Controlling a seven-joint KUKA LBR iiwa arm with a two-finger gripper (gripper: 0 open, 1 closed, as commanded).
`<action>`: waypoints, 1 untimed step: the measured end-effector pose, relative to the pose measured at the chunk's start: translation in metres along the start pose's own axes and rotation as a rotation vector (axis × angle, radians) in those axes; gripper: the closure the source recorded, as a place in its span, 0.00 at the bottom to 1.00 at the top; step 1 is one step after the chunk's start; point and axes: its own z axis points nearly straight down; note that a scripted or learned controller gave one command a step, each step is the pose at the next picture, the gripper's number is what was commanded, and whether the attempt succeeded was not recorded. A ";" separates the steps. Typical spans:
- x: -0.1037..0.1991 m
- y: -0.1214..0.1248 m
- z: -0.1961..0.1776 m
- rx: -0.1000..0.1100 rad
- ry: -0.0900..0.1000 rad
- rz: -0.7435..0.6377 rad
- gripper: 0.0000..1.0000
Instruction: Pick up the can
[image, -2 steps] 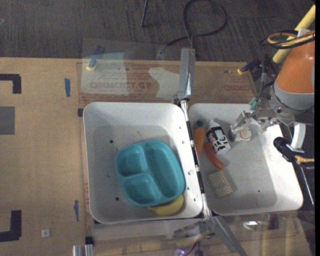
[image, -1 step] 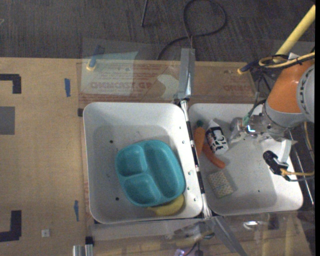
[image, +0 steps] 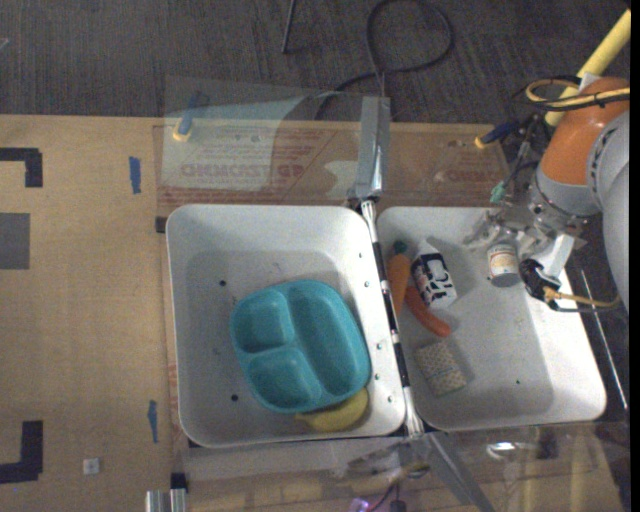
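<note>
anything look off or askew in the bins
One thing: a yellow banana in the left bin lies pinned under the teal divided plate, whose near edge rests on it. Nothing looks spilled or broken.

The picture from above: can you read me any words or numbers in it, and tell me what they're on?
Clear plastic sheet behind the bins: red lettering that appears reversed, too blurred to read.
Black-and-white bottle in the right bin: dark markings, too small to read.
Can under the tool: pale label, nothing legible.
No text can be quoted with confidence.
</note>
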 end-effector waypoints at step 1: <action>-0.002 0.002 -0.009 -0.013 -0.010 -0.002 1.00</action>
